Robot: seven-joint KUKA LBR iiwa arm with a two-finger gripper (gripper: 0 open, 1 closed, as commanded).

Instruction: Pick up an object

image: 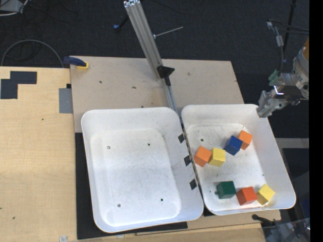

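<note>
The right bin (pixel 262 120) holds several small blocks. An orange block (pixel 202 156) touches a yellow one (pixel 218 157) near the bin's left wall. A blue block (pixel 233 145) leans against a small orange block (pixel 245 138) further right. Along the front lie a green block (pixel 225 189), a red block (pixel 246 195) and a yellow block (pixel 266 193). My gripper (pixel 267 105) hangs just outside the right bin's far right corner, above the rim, apart from every block, with nothing seen in it.
The left bin (pixel 101 122) sits beside the right one, with black clips (pixel 187 160) on the shared edge. A slanted aluminium post (pixel 149 39) rises behind the bins. A wooden board lies at the left.
</note>
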